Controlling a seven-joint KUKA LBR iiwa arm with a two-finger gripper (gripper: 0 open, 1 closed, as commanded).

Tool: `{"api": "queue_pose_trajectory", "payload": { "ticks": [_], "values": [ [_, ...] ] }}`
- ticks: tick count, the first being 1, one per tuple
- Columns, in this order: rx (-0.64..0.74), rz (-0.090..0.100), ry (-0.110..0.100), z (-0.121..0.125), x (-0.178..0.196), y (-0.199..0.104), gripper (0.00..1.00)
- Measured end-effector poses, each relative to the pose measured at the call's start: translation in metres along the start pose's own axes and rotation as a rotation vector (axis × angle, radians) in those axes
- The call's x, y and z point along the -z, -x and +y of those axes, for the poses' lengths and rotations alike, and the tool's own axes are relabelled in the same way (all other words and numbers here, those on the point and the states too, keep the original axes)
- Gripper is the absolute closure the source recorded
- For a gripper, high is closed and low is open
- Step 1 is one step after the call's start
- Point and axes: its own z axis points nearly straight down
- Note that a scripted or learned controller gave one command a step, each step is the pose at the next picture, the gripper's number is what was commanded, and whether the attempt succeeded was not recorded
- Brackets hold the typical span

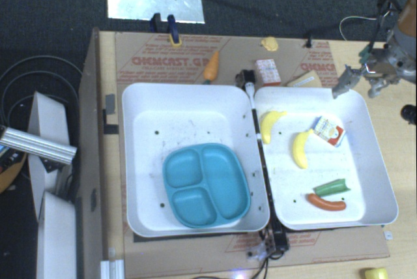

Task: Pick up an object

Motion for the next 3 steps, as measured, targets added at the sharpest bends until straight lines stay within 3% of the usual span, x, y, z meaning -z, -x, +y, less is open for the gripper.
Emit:
{"api": "queue_pose_trajectory", "payload": {
  "ticks": [1, 2, 3],
  "values": [
    [0.004, 0.004, -0.010, -0.021, -0.107, -0.048, 0.00],
    [-0.003, 0.002, -0.006, -0.025, -0.203, -0.035, 0.00],
    [0.000, 0.000, 0.001, -0.022, -0.187, -0.036, 1.00]
  ]
}}
